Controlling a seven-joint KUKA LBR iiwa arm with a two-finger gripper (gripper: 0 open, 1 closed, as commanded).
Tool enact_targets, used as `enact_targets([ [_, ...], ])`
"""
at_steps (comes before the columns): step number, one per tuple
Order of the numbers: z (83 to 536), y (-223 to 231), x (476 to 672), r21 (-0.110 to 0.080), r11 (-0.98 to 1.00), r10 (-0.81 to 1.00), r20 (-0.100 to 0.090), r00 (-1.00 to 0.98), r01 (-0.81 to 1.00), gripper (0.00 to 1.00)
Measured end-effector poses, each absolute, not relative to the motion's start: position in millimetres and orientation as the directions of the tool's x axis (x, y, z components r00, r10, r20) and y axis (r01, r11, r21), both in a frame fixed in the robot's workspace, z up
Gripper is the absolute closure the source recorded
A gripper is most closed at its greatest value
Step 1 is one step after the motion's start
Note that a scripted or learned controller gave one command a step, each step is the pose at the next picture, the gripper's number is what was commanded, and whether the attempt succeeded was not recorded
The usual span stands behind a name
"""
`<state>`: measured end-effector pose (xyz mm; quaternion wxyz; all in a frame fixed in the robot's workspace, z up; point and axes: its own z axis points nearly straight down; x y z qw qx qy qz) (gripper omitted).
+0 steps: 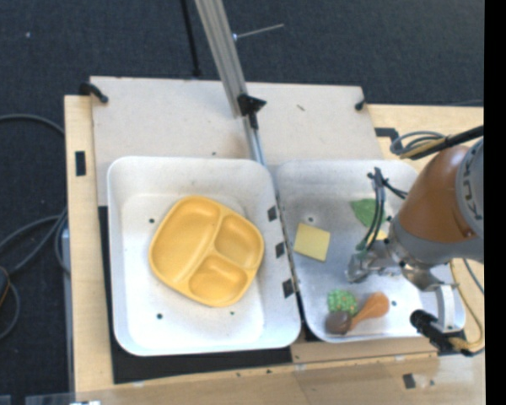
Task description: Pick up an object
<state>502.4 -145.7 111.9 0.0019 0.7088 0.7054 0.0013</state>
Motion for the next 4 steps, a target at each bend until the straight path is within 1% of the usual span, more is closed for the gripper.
enact_targets([
  [1,167,-146,499.7,0.007,0.003,1.000,-0.002,-0.003,1.000,1.00],
  [2,227,-157,501.6,0.009,0.002,1.000,-0.004,-0.002,1.000,1.00],
  [3,228,-158,502.8,0.003,0.004,1.000,-0.001,-0.004,1.000,1.00],
  [4,223,-102,506.4,0.002,0.007,1.000,0.001,-0.007,1.000,1.00],
])
